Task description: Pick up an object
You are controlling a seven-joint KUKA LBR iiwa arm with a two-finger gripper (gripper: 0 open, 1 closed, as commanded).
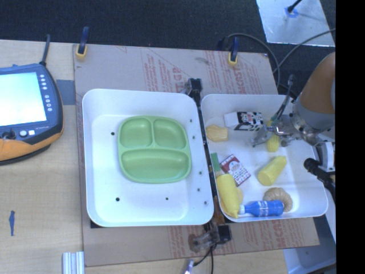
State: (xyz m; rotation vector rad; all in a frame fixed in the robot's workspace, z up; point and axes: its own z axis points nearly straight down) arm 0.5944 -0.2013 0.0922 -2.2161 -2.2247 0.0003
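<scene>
Teach pendant (25, 110) left of bins

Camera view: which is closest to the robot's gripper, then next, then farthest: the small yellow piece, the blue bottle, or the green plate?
From the gripper:
1. Small yellow piece, right under it in the right bin.
2. Blue bottle, at that bin's near edge.
3. Green plate, over in the left bin.

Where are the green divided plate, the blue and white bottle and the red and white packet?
green divided plate (153, 149): camera view, its middle ridge.
blue and white bottle (263, 209): camera view, its blue body.
red and white packet (235, 169): camera view, its face.
</scene>
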